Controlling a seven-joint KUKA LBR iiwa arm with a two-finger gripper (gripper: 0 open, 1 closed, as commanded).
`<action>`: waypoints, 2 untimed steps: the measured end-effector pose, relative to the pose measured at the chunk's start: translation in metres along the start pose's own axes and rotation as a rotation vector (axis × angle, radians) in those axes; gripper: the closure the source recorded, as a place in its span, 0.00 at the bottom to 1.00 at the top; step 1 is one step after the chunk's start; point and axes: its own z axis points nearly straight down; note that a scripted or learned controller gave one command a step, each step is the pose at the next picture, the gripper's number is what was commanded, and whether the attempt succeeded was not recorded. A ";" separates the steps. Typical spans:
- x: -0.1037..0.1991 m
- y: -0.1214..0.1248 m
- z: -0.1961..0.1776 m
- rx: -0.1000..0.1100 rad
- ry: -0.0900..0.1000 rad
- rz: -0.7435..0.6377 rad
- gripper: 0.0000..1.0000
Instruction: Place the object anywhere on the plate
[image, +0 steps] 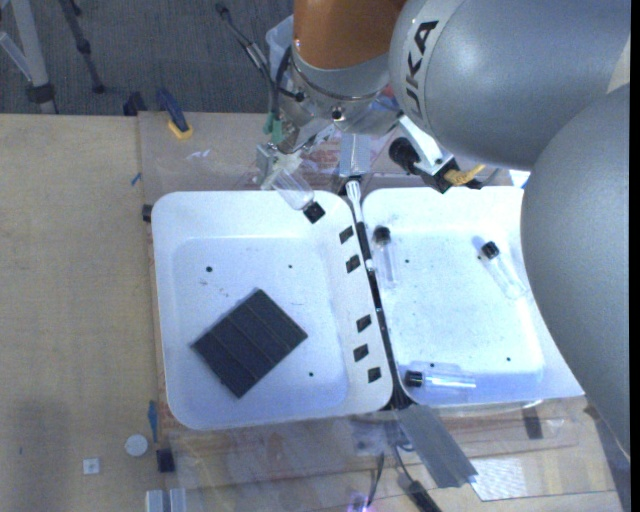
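Note:
My gripper (279, 168) hangs over the far rim of the left bin (170, 300), near its right corner. It is shut on a clear tube with a black cap (302, 200), which slants down and to the right from the fingers, cap end lowest. The plate (250, 341) is a dark grey ribbed square turned like a diamond. It lies flat in the front half of the left bin, well below the gripper in the view.
The right bin (520, 340) holds three more clear black-capped tubes: one by the divider (383, 252), one far right (498, 264), one at the front (438, 379). Black clips (357, 300) line the divider between the bins. The arm's large grey body covers the upper right.

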 end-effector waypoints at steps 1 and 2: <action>0.002 -0.001 -0.058 -0.003 -0.001 -0.524 1.00; 0.009 -0.009 -0.126 -0.001 0.000 -0.070 1.00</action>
